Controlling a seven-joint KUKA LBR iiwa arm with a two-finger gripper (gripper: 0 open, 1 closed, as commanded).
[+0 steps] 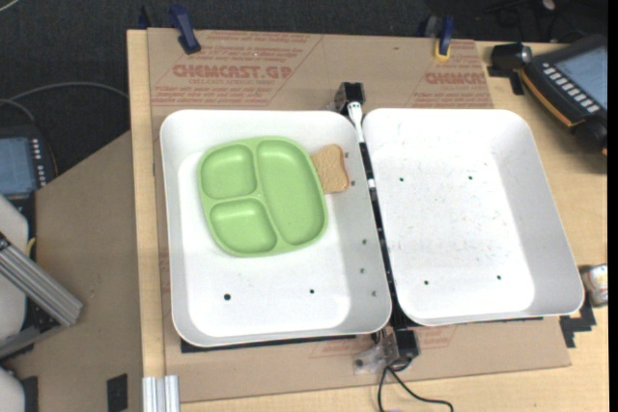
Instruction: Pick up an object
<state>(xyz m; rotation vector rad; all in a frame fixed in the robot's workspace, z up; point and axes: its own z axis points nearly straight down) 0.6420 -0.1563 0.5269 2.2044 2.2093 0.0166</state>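
Here, cracker (332,168) touches green plate (262,196).

In the left bin (193,294) lies a divided plate (261,197), a cracker (331,169) touching its right edge.

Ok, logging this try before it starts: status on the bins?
Left bin: green divided plate, tan cracker-like piece touching its right rim. Right bin beside it. Nothing covering either object.

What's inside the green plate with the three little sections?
Nothing sits in the three compartments of the green plastic divided plate; all look bare. A tan, cracker-like piece lies outside, against its right rim. Whatever is beneath the plate, on the left white bin, stays covered.
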